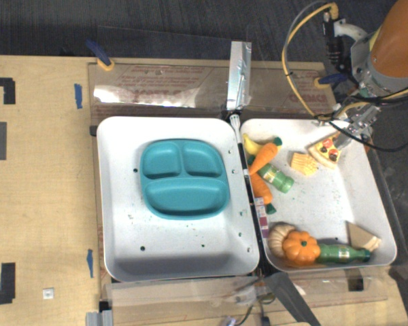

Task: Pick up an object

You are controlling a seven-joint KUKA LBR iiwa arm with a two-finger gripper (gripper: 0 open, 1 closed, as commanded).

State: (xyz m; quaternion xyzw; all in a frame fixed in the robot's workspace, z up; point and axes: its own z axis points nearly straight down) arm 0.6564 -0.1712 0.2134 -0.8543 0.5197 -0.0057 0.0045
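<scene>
1. the left bin [115,182] on the worktop [34,182] carries a teal divided plate [184,178]; nothing there suits a quick pick, so leave it alone.
2. the right bin [367,202] holds the candidates: a carrot [261,159] and a small green bottle [277,178] near the divider, a pumpkin [300,246] at the front edge, a yellow cracker [303,163] mid-bin.
3. the pizza slice [326,149] lies in the far corner, just beside the pincer [357,123].
4. whether the pincer is parted or closed i cannot tell; nothing visibly sits in it.
5. best approach, i judge: drop straight over the slice, clear of the bin wall.
</scene>
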